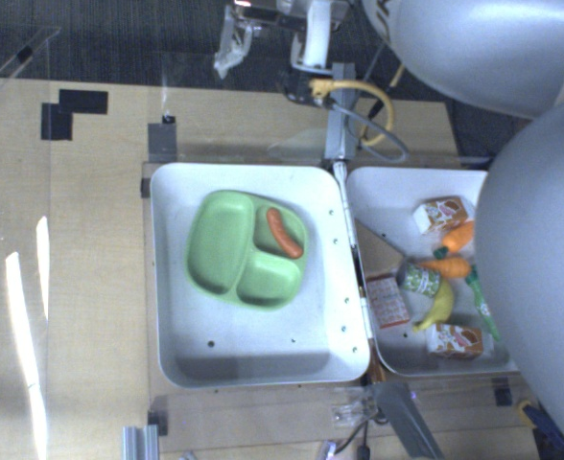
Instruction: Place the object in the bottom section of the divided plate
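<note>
A green divided plate (221,245) lies in the left white bin (172,333). It has one long section on the left and two smaller ones on the right. A red-orange sausage (283,232) rests in the upper right section; the lower right section (269,279) and the long left one hold nothing. My gripper (270,48) hangs high above the bench beyond the far edge of the bins, well away from the plate. Its two fingers stand apart, open, with nothing between them.
The right bin (387,209) holds a carrot (452,240), a banana (438,307), two small cartons (439,214), a green can (419,278) and a red patterned packet (387,301). The grey arm covers that bin's right side. A yellow cable (359,89) loops behind the bins.
</note>
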You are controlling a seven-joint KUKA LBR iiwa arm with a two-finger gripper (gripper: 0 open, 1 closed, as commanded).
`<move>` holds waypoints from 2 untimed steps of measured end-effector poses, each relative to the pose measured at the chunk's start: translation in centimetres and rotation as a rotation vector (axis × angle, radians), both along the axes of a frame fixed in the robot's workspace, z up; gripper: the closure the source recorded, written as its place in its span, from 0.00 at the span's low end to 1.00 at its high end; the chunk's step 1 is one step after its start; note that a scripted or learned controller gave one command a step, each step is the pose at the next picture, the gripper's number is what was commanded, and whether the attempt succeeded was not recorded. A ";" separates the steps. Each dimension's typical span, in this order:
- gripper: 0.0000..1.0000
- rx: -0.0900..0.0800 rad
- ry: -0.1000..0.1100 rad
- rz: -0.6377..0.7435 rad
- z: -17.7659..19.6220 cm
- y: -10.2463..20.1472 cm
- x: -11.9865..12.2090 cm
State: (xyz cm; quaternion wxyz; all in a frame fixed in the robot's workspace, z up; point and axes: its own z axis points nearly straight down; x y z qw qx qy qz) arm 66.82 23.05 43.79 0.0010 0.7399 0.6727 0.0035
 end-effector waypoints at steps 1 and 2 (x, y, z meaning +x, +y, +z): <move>0.00 0.000 0.005 -0.526 -0.3 -4.6 0.0; 0.00 0.005 0.005 -0.935 -0.1 -10.0 0.0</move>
